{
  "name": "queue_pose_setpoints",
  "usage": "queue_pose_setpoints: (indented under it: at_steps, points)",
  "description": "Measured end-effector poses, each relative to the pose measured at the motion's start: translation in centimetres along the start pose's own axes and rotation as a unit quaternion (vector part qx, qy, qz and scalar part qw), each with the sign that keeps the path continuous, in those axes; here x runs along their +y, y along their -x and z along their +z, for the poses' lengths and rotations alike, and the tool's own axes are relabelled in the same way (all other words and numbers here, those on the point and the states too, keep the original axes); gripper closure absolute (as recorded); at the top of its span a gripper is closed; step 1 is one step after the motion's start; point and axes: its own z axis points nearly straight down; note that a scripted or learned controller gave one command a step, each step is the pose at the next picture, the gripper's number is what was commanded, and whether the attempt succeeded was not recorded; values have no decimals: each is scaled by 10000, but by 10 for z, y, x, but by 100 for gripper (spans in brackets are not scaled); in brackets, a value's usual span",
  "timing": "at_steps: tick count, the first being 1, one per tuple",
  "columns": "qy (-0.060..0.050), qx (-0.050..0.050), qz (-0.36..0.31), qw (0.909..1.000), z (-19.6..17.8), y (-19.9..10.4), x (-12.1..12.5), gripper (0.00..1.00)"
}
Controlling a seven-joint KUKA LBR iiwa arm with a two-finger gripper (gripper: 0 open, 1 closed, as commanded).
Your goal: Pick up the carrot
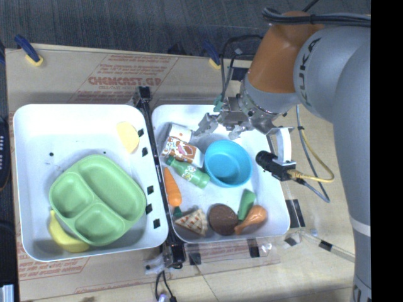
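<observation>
Camera view shows the tool (228,123) hanging over the far part of the right bin (272,226), below the arm's orange band, with its metal fingers seen as a pale cluster just above the blue bowl (227,162). Whether those fingers are apart or together I cannot tell; they blur into the wrist hardware, and nothing is seen between them. The carrot (172,188) lies well down and to the left of the tool, flat on the bin floor against the divider wall, its tip pointing toward the near edge, with the green bottle (189,172) just beside its upper end. Between tool and carrot sit the small printed carton (178,148) and that bottle. Farther from the tool, along the near wall, are a pizza slice (193,221), a brown cookie (221,218), a green pepper-like piece (246,202) and a drumstick (253,217). Beyond the carrot, the left bin (31,121) holds a green divided plate (97,198), a yellow cup (66,241) tucked under its near edge, and a pale yellow piece (128,136). By my reading the task has barely begun: the carrot is untouched on the bin floor, and the approach, descent, closing and lift all remain to be done.
</observation>
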Motion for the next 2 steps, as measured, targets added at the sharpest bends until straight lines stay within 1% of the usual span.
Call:
queue_pose_setpoints:
  at_steps: [1, 2]
  points:
    - [-3, 0, -961, 9954, 49, -31, -50, 0]
    - [24, -41, -388, 9992, 136, 3, -77, 0]
